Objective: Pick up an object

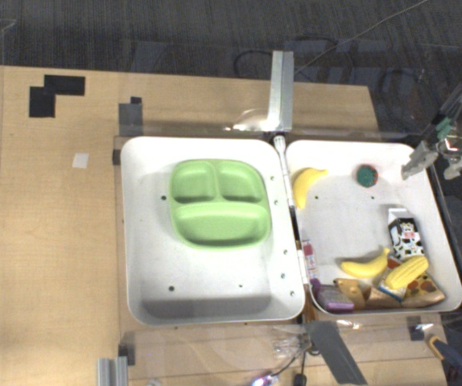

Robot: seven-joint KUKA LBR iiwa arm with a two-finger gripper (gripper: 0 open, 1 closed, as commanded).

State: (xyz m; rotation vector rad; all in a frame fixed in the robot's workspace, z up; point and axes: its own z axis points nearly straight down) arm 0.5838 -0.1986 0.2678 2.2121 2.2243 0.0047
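Note:
My gripper (432,161) hangs over the far right rim of the right bin (340,215), with nothing visibly in it. In that bin a yellow banana (306,185) lies at the far left, and a small green round object (366,175) sits left of the gripper. A small cow-print carton (405,237) stands by the right wall. Near the front right corner lie a second banana (365,267), a corn cob (405,273), a purple item (337,301) and brown pieces (428,296).
The left bin (146,240) holds a green divided plate (217,202). A metal post (282,91) stands behind the seam between the bins. The wooden bench (46,215) stretches to the left, with black markers at its far edge.

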